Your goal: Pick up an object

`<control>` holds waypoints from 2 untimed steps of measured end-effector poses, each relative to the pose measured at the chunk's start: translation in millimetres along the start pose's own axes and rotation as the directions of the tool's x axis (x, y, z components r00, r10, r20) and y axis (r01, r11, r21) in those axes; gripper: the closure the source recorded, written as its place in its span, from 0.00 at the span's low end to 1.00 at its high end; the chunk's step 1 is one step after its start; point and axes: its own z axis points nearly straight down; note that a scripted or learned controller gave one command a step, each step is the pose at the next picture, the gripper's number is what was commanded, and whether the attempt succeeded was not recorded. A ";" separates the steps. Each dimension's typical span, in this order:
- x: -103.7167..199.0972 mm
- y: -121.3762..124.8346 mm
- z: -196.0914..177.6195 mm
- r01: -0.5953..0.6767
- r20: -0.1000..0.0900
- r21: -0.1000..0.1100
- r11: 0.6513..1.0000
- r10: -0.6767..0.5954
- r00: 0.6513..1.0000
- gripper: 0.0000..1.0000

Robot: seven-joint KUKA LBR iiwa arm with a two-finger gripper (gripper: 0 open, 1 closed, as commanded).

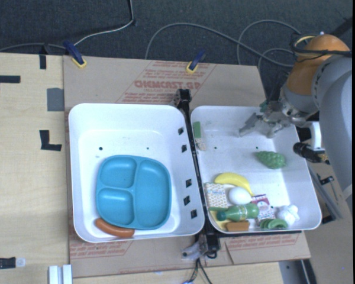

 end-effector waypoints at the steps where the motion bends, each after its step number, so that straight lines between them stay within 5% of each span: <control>1: -3.4 -69.7 -116.0 -0.002 0.010 -0.010 1.000 0.002 1.000 0.00; 2: -1.6 -60.1 -1.0 0.001 0.006 -0.010 1.000 -0.001 1.000 0.00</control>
